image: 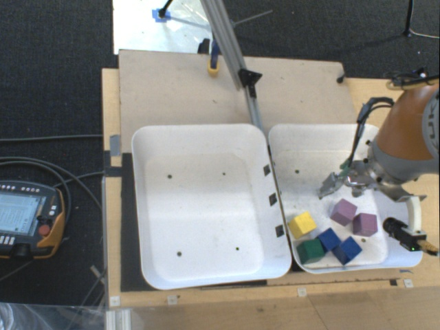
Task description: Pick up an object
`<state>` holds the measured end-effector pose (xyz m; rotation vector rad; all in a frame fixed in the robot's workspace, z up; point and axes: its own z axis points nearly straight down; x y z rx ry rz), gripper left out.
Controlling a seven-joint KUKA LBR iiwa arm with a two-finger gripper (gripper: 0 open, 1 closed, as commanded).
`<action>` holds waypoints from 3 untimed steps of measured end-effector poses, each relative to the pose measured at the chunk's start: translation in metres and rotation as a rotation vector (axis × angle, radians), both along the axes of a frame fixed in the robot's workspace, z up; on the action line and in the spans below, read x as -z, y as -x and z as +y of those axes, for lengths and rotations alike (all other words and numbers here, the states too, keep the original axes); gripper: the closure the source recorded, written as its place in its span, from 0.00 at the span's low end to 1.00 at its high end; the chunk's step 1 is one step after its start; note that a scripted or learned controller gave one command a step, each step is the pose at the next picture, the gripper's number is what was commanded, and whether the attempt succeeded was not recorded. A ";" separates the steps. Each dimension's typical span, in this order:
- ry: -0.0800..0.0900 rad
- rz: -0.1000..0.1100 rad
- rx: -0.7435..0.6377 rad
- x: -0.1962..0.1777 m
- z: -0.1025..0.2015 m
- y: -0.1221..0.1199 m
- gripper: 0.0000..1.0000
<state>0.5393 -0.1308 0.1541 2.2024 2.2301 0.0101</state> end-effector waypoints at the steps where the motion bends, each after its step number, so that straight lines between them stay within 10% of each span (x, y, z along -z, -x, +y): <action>1: 0.008 -0.014 0.007 0.041 -0.005 0.024 0.00; 3: 0.014 -0.030 0.008 0.045 -0.007 0.031 0.00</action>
